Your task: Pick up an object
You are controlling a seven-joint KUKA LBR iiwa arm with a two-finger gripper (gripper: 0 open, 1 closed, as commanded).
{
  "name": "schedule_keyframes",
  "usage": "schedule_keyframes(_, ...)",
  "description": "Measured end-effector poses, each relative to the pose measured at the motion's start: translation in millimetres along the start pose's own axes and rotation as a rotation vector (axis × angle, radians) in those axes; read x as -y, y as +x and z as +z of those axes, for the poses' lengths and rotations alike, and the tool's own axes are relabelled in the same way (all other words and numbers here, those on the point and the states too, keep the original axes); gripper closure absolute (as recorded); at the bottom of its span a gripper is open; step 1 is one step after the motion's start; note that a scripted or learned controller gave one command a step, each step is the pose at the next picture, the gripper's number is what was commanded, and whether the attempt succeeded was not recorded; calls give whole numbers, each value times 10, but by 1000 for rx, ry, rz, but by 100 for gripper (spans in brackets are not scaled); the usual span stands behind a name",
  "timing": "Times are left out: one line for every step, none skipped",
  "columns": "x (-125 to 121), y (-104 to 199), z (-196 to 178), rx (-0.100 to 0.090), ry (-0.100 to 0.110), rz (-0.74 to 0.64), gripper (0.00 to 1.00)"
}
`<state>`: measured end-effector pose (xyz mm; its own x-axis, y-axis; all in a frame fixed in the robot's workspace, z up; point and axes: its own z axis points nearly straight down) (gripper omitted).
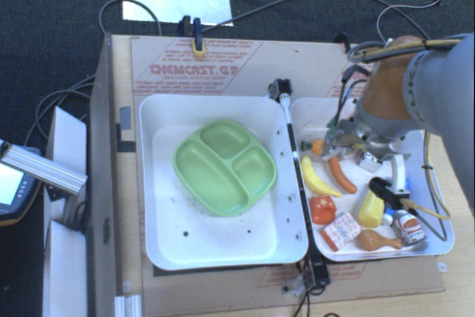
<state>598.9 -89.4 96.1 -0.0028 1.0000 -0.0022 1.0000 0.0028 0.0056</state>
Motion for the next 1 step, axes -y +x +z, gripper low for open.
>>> schedule_keyframes(239,404,-1014,-2,2,-1,100)
